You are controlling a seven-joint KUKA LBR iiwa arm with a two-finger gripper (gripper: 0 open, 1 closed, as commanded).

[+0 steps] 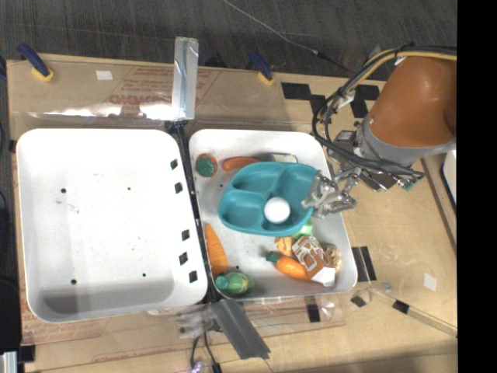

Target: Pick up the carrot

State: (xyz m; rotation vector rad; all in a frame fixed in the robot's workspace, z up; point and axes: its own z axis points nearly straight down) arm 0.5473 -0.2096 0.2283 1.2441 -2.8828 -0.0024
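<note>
The carrot (215, 246) lay in the right bin (345, 249), along its left wall and just above a green vegetable (234, 284) at the near corner; it looked like a light, rigid, smooth toy, so it would probably slip unless gripped across its thicker middle, where the bin wall left little room. Farther in, the tool (326, 195) hovered beside the teal divided plate (260, 196) holding a white ball (276, 210), and whether it was released or clenched could not be told.

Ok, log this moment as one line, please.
gripper: over right bin's right side, at teal tray edge | carrot: lying by left wall, untouched | grasp: none seen
</note>
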